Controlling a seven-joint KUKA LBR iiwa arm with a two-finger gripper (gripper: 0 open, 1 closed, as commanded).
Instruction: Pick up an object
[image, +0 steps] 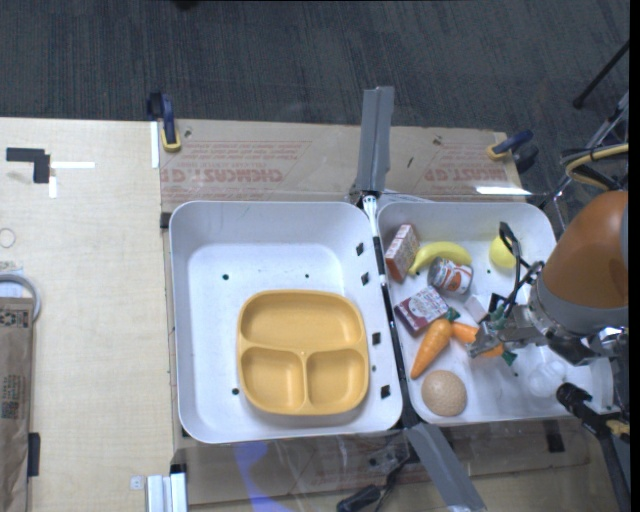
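The arm comes in from the right of the frame, and its jaws (492, 340) hang low in the right bin (536, 404). I cannot tell if they are wide or narrow. The carrot (433, 346) lies just to their left, very near. It is long and lies slanted, its thick end up and right toward the jaws, its tip down and left. A brown egg (444, 392) sits just below it, and a banana (441, 256) is farther up

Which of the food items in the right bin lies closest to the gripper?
The carrot: its stem end almost touches the gripper, while the egg and banana lie farther away.
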